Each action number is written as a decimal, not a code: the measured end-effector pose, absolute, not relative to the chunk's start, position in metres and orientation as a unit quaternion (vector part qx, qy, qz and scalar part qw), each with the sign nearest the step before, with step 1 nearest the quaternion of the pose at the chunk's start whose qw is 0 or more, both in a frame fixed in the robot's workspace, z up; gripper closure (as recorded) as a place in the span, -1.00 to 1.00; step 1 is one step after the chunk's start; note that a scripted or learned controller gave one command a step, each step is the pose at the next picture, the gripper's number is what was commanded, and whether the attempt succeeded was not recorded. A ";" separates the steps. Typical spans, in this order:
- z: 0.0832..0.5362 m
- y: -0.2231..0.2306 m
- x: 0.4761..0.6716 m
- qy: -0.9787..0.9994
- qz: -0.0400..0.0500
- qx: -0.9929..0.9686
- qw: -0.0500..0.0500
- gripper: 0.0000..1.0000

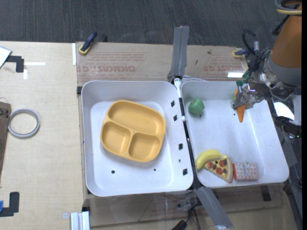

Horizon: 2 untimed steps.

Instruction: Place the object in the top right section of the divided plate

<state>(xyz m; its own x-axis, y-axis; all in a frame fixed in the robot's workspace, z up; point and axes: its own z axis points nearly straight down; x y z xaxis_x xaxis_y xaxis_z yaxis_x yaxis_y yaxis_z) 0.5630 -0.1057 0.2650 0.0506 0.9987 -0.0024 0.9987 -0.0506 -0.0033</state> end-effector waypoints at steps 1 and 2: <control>0.190 -0.020 0.517 -0.696 0.002 -0.718 0.001 1.00; 0.235 0.031 0.548 -0.664 0.002 -0.748 0.000 1.00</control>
